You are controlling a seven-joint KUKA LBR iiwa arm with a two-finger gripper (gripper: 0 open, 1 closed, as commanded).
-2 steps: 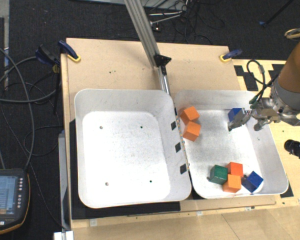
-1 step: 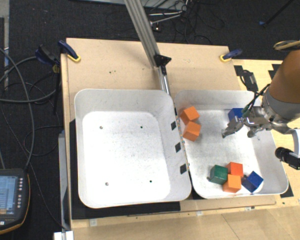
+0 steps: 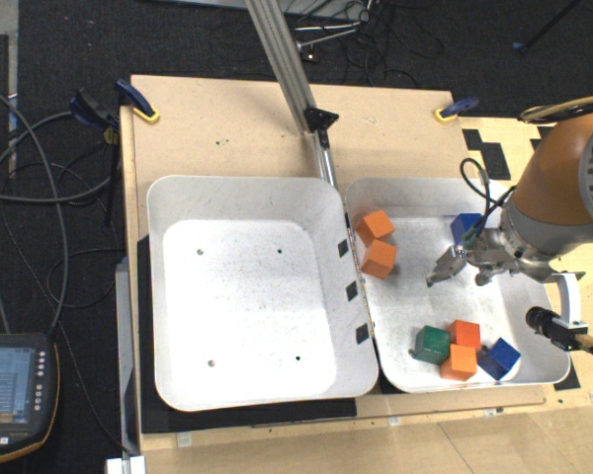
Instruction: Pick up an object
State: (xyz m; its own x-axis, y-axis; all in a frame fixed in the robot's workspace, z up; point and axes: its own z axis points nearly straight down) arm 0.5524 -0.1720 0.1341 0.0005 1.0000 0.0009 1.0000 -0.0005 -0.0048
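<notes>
Pincer (image 3: 462, 268) right of orange blocks (image 3: 378, 243)

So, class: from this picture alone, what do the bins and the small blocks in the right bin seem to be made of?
Left bin and right bin: probably moulded plastic, matte white, going by the rounded corners and thin lips; dark speckles mark the floor.
Orange blocks, green block, blue block: solid, evenly coloured, crisp-edged, dull surfaces; painted wood, plastic or foam, the view leaves it open.
</notes>
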